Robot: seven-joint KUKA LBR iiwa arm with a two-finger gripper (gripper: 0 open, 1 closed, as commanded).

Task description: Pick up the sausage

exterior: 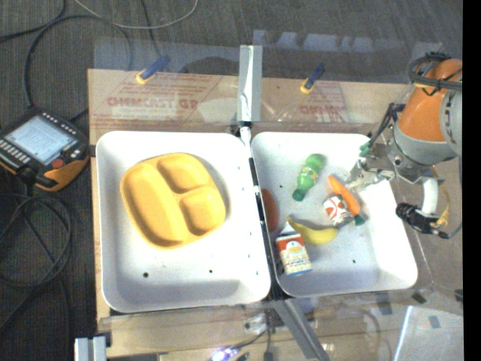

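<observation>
Here, sausage (pixel 266 206) lies against left wall of right bin (pixel 391 265), half hidden by rim; I see dark reddish sliver, well apart from gripper (pixel 359 173) near carrot (pixel 345 195). I judge it light, smooth, apt to roll; grip across middle. Finger state: cannot tell. Yellow tray (pixel 174 198) in left bin (pixel 128 284).

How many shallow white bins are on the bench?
2: the left shallow white bin holds a yellow divided plastic tray; the right shallow white bin holds small food items.
</observation>
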